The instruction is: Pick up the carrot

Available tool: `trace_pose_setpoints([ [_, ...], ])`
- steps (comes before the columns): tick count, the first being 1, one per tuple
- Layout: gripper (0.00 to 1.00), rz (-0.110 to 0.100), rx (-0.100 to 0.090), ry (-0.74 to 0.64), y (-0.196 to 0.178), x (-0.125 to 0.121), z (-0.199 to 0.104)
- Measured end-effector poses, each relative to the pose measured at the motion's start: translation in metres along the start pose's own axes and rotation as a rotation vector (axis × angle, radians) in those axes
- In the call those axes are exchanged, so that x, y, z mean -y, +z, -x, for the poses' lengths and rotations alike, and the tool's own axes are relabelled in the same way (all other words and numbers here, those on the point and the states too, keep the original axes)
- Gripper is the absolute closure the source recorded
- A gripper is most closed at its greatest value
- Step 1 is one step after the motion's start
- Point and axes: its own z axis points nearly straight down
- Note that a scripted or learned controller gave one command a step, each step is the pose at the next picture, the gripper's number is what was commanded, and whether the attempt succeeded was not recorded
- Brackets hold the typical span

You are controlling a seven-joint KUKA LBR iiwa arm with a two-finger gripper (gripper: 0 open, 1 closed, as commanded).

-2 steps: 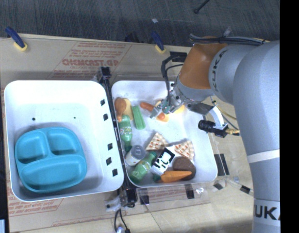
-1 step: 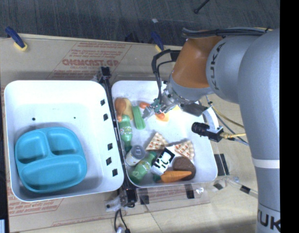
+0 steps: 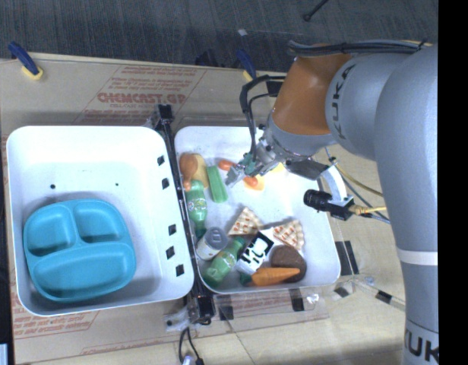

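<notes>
While the gripper (image 3: 246,170) hangs low in the right bin (image 3: 325,238), we cannot tell its finger state.
Carrot (image 3: 276,277) lies well apart, by the near wall.

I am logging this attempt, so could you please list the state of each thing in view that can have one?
carrot: lying flat at the right bin's near edge, untouched.
end effector: low in the right bin's far part, by a small orange piece.
green bottle: lying on its side.
blue tray: flat in the left bin, nothing in its compartments.
</notes>
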Motion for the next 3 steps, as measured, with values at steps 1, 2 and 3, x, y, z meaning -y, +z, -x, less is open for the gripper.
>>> trace_pose_setpoints([
  [1, 1.0, 0.004, 0.0, -0.265, 0.067, 0.082, 0.076],
  [2, 0.0, 0.006, 0.001, -0.267, 0.066, 0.08, 0.075],
  [3, 0.0, 0.009, 0.0, -0.337, 0.069, 0.027, 0.1],
])
